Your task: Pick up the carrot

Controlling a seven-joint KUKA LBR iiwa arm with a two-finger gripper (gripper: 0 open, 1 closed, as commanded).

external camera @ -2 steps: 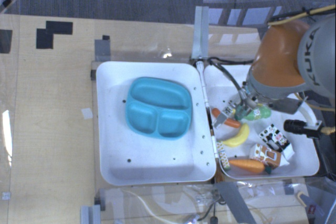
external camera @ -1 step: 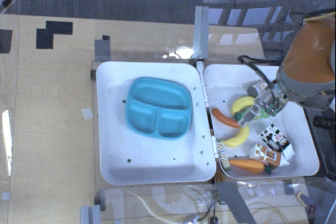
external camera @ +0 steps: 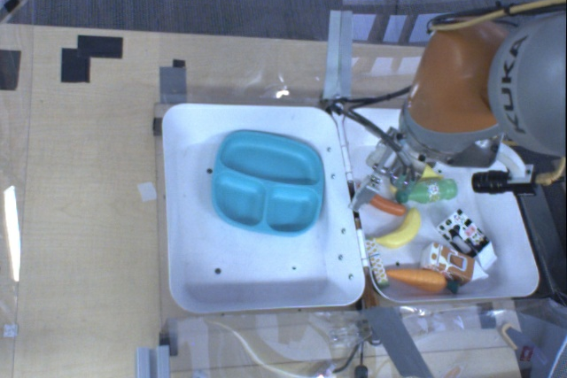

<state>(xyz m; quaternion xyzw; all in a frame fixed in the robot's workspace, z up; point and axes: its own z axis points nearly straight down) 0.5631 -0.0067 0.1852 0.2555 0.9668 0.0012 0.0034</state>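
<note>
**Step in hand: close in on the carrot.**

1. Locate the target. The long orange tapered plastic carrot [external camera: 416, 280] lies on its side at the near edge of the right-hand shallow white bin [external camera: 523, 274], roughly parallel to the near wall. A small orange-and-white printed carton [external camera: 446, 262] sits just beside it on the far side, apparently touching.
2. Note the current position. The grey two-finger gripper [external camera: 379, 181] hangs over the far-left part of the same bin, just above a shorter orange-red elongated item [external camera: 387, 205], which may be a second carrot. A curved yellow plastic banana [external camera: 400, 230] lies between the two orange pieces.
3. Approach from straight above and set the closing direction across the target's narrow width, not along its length.
4. Grip near mid-length; the tapered tip is likely to slip out.
5. Keep clear of the bin wall and the carton, then lift vertically.

**Limits of the view.**

- Whether the gripper is spread or closed cannot be told; the wrist housing and the orange band [external camera: 452, 84] cover most of it.
- Contact between the gripper and the orange-red item cannot be confirmed.
- The green plastic bottle [external camera: 429, 190] is partly covered by the wrist.
- The carrot's right end is hard to make out against the carton.
</note>
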